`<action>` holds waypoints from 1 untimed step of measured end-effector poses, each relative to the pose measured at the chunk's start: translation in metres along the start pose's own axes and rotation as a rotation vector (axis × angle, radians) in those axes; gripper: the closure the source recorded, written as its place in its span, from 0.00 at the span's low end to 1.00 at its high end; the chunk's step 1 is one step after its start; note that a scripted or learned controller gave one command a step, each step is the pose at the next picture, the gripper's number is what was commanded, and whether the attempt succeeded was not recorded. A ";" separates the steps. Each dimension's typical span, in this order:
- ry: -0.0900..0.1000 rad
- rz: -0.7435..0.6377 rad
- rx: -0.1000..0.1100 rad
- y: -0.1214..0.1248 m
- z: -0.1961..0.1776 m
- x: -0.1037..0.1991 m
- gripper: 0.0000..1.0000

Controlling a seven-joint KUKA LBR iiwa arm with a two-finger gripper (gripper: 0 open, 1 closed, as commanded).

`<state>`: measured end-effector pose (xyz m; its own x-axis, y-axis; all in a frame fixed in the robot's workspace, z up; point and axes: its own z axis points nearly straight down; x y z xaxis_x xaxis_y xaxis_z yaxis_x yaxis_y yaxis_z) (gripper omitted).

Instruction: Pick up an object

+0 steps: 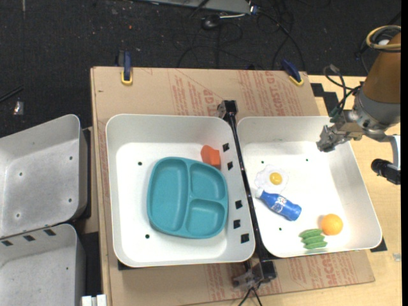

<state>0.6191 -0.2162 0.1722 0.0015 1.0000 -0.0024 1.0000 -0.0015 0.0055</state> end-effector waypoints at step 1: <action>0.001 -0.004 0.004 0.007 -0.043 -0.001 1.00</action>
